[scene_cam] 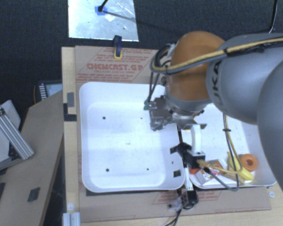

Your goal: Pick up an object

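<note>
My gripper [157,118] hangs low over the right edge of the left white bin [99,173], close to the wall it shares with the right bin [264,179]. The orange wrist and grey arm cover most of the right bin. At that bin's front right corner lie an orange ring [248,162], a yellow piece [245,174] beside it, and a flat red and white item [212,173]. I see nothing held at the gripper.
Both bins rest on a brown cardboard sheet [114,66] on the bench. A shiny foil sheet [103,13] lies at the back. Aluminium bars [9,133] stand at the far left, off the bench.
</note>
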`<state>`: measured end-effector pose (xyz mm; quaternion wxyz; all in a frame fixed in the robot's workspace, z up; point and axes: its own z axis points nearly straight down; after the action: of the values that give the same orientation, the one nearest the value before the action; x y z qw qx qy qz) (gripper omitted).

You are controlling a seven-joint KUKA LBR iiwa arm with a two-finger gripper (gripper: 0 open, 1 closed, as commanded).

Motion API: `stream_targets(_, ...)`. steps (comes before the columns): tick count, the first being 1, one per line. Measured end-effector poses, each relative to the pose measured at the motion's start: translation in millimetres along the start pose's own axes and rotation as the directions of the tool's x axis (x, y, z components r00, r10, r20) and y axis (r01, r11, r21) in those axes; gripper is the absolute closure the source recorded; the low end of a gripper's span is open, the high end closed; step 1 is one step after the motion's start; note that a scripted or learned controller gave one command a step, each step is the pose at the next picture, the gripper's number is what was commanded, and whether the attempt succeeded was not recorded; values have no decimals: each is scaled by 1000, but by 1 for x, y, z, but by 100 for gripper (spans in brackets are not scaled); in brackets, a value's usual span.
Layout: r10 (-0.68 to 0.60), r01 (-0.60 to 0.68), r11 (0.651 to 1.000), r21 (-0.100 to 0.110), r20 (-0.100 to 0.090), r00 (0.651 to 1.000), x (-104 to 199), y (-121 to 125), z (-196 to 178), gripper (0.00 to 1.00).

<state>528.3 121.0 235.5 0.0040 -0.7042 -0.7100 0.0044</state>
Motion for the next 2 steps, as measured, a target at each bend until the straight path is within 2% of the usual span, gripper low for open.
stream_targets(1, 7, -7, 1000, -12, -1, 1000, -3, 2, -8, 0)
stream_targets(2, 10, -10, 1000, -14, 1, 1000, -38, 74, 53, 0)
